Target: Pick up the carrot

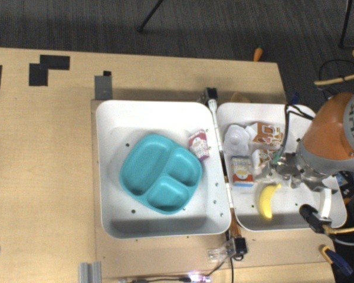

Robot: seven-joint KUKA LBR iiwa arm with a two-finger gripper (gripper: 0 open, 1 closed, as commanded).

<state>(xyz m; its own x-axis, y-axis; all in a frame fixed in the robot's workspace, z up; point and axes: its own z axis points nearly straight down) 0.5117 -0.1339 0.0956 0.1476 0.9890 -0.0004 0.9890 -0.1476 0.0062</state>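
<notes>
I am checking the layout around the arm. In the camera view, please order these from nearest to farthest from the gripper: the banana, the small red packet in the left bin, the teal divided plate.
From the gripper:
1. Banana, right bin, just below it.
2. Small red packet, left bin, near its right wall.
3. Teal divided plate, middle of the left bin.

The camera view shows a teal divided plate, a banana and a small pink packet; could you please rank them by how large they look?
Largest to smallest:
1. teal divided plate, by far the largest
2. banana
3. small pink packet, looking only slightly smaller than the banana, so those two are close
</notes>
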